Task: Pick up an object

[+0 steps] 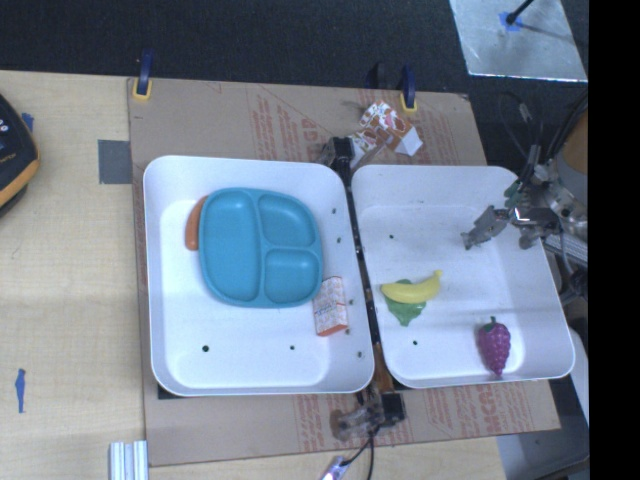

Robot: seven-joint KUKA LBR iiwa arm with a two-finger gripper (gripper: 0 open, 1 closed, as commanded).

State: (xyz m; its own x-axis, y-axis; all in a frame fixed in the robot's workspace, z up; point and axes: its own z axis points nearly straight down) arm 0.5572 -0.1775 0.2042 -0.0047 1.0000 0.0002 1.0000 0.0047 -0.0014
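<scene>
Camera view, from above at a slant: two white bins side by side on the bench; in the right bin [520, 363] a yellow banana [412, 288] near the left wall, lying partly over a green leaf-shaped piece [404, 311]; a purple grape bunch [493, 344] nearer the front right corner, well apart from the banana; gripper [482, 230] low over the far right part of this bin, reaching in from the right, nothing seen between the fingers; impossible to tell how far open; in the left bin [165, 268] a blue divided plate [260, 246], an orange thing [191, 225] half hidden under its left edge, and a small printed packet [331, 305] against the right wall

Judged as toys, so probably light and stiff, perhaps a little slippery; banana best taken across its narrow middle; grape bunch bumpy, better gripped across the widest part; packet flat and thin, likely hard to get under
</scene>
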